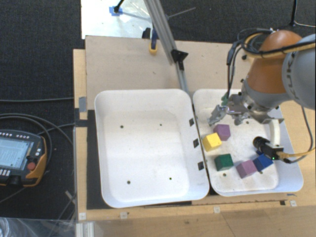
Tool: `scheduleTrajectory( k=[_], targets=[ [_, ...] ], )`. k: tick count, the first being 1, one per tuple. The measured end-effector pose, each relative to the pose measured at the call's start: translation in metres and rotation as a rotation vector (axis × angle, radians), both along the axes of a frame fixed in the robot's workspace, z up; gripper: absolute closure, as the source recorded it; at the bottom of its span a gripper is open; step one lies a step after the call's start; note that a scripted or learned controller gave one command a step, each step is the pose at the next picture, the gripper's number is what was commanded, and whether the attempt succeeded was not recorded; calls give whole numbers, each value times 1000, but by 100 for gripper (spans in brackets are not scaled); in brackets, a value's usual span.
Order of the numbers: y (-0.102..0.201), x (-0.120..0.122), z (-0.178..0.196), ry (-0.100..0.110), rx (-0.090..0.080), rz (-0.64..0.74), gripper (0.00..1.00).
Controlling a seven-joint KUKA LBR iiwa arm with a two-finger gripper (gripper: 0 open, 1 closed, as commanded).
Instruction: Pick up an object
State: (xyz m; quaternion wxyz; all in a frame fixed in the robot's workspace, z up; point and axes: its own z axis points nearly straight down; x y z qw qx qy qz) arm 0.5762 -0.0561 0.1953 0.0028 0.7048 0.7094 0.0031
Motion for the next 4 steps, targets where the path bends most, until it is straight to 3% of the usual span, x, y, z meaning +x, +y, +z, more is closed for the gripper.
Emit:
scheduleTrajectory(
  k=[1, 2, 3, 4],
  targets=[
    [-27, -6, -86, 1, -1, 0, 0],
    [-28, -7, -79, 3, 0, -4, 100],
    [-28, -7, -79, 4, 0, -4, 0],
    [-70, 2, -58, 4, -3, -8, 0]
  ],
)
